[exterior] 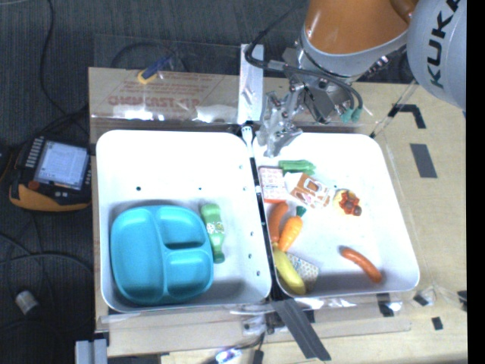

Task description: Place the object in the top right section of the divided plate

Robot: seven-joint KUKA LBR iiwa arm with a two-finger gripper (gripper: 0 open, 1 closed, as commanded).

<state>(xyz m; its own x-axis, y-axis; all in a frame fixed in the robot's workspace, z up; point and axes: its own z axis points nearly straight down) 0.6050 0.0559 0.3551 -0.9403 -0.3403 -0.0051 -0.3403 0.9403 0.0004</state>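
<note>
We count one blue divided plate [161,258], a green packet [213,231] touching its right rim; gripper [277,135] empty, opening unclear; two bins [174,146].

Arm [379,21]: cut off by top and right edges; only orange band and grey wrist in view.
Gripper [276,131]: small, finger spacing unreadable.
Banana [288,271]: near end hidden behind bin [394,196] rim.
Carton [309,193]: label too small to read.
Far-left cable [30,6]: runs off frame.
</note>
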